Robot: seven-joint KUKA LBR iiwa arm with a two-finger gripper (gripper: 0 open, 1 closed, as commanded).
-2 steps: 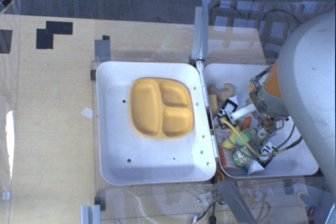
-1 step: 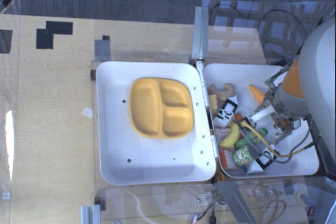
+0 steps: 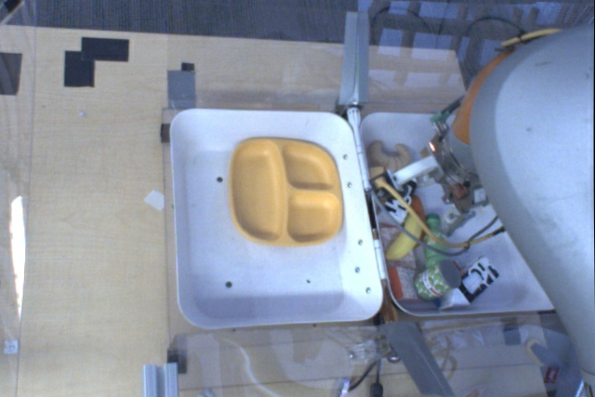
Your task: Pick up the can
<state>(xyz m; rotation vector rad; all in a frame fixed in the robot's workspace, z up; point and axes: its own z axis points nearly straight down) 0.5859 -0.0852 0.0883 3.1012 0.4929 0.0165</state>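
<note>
1. Camera view, landmark: the yellow three-compartment plastic tray (image 3: pixel 285 191), lying flat in the middle of the left shallow white bin (image 3: pixel 200 228).
2. Right shallow white bin (image 3: pixel 521 293) sits just right of the tray's bin; the two rims run side by side, with a grey metal divider post (image 3: pixel 352 60) above the seam.
3. Grey arm with orange band (image 3: pixel 539 172) enters right of the tray and covers much of the right bin's far side.
4. Two-finger gripper (image 3: pixel 453 181) is low over the right bin, right of the tray and about level with it, among wires and clutter. Whether its fingers are spread or closed: cannot tell.
5. Small green-labelled can (image 3: pixel 431 284) lies in the right bin, right of and below the tray, near the bin's near rim. It is apart from the gripper, with nothing clamped on it.
6. Yellow banana-shaped item (image 3: pixel 406 242) lies right of the tray, just above the can.
7. Black-and-white patterned block (image 3: pixel 478 277) sits just right of the can.
8. Beige lumpy object (image 3: pixel 386 153) sits right of the tray's upper corner, near the bin's left wall.
9. Black square markers (image 3: pixel 93 60) lie on the wooden bench (image 3: pixel 84 228), up and left of the tray.
</note>
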